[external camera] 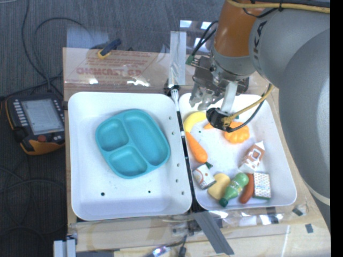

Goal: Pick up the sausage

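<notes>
Bench: 2 bins (80, 159), 1 tray (132, 142), 1 sausage (247, 189).

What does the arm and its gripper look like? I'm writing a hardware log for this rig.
The arm is bulky and rounded, grey, with an orange band above the wrist. Black cables run across its top. The gripper is a grey metal block, with a yellow cable looping beside it.

I can make out red print on the cardboard sheet (115, 68) lying left of the gripper (206, 101), behind the bins, but it's too blurred for me to read.
</notes>
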You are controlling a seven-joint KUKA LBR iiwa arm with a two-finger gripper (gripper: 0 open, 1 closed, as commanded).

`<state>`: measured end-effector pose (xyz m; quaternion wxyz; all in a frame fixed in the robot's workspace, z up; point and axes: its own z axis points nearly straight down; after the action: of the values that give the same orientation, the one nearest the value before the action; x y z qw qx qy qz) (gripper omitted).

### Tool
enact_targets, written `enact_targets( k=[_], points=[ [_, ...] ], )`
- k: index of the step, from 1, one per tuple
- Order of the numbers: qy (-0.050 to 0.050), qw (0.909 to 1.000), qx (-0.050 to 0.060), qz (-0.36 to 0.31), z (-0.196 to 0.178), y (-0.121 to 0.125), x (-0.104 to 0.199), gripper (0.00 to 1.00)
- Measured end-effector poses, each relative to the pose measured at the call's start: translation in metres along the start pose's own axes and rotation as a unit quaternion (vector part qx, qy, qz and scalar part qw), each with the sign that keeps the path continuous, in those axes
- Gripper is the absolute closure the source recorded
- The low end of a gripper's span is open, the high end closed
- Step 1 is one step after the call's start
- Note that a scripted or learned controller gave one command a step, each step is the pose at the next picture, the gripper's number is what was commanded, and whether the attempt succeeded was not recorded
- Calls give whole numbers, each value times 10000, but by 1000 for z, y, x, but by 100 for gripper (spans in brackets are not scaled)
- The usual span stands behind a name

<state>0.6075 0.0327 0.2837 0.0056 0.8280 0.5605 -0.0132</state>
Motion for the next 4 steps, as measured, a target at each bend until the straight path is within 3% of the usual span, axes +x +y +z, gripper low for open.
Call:
enact_targets(
  k=[1, 4],
  points=[
    [118, 9859, 0, 1668, 3, 12, 75, 100],
    [24, 9865, -8, 1639, -22, 11, 75, 100]
  ],
)
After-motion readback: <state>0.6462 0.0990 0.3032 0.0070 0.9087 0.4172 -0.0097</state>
